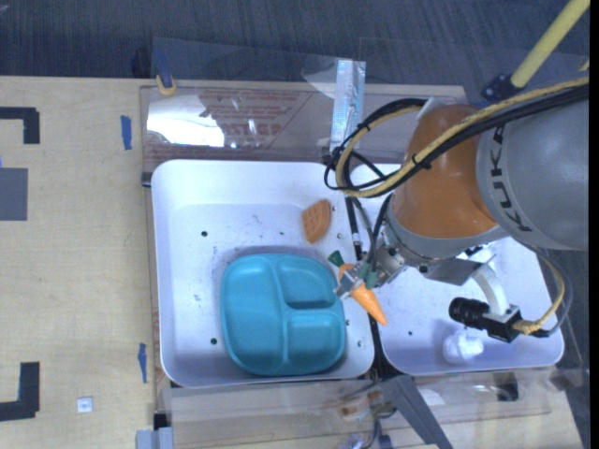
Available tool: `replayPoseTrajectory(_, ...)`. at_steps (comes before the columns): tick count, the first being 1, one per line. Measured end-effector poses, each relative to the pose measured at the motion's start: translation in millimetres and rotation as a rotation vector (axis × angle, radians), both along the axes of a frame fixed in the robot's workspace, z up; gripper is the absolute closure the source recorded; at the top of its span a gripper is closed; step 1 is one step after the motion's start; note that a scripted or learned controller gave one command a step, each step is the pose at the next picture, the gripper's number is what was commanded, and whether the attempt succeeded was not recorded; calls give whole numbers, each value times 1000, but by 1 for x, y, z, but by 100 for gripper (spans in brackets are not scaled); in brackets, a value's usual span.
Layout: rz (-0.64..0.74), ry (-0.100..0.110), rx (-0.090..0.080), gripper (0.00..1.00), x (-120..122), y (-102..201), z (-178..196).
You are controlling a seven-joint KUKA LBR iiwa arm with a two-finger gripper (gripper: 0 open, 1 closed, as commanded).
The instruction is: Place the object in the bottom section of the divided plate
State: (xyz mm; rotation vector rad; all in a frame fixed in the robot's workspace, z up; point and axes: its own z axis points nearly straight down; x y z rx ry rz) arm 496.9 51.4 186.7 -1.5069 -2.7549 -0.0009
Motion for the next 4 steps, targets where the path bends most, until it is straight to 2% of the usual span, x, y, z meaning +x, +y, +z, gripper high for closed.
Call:
replayPoseTrajectory(1, 283, -1, 0, 100, -17, 72, 4)
replayPoseTrajectory(2, 416, -3, 0, 100, -17, 67, -58)
replayPoseTrajectory(3, 416, -2, 0, 0, -17, 67, -59)
replayPoseTrajectory(4, 460, -5, 1, 0, -18, 121, -43)
